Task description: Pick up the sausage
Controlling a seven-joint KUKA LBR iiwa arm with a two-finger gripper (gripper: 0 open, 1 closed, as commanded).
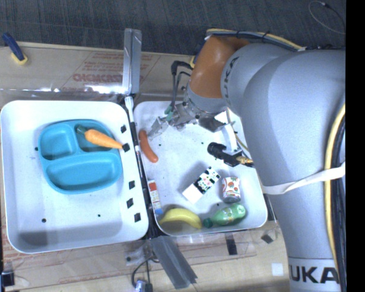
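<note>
The sausage (148, 146), reddish-orange and short, lies in the right bin (188, 154) close to its left wall, pointing roughly front to back. My gripper (160, 125) hangs just above and to the right of the sausage's far end, low over the bin floor. Nothing shows in its grasp. The grey arm with its orange band comes in from the right and covers the bin's back right corner.
In the right bin's front part lie a banana (179, 219), a green object (229, 214), a small can (231, 188) and a black-and-white box (201, 184). The left bin (24, 212) holds a blue divided plate (79, 163) with a carrot (102, 139) on it.
</note>
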